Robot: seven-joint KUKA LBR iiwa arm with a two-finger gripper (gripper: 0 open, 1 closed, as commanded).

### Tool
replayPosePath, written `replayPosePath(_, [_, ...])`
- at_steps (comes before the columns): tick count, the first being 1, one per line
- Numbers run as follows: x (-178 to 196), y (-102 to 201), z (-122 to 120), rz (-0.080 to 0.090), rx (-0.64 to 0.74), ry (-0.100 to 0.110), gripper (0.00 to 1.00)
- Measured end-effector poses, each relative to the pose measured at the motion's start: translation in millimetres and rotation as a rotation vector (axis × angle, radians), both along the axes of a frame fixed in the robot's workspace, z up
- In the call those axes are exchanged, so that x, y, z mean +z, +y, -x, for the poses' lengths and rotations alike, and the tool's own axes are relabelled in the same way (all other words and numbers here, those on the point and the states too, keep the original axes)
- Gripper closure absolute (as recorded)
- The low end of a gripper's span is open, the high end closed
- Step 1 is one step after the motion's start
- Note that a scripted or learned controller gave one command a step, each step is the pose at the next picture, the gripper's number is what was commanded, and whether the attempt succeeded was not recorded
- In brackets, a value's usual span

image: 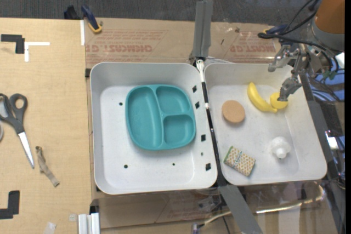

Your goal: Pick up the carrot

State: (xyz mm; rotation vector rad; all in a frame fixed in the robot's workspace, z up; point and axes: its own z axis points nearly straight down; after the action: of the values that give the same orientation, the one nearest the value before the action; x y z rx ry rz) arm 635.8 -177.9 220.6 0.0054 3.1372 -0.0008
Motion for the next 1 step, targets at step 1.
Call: replayPosePath(1, [-88.6, 50.0, -10.3, 0.0, 0.213, 0.0, 0.0])
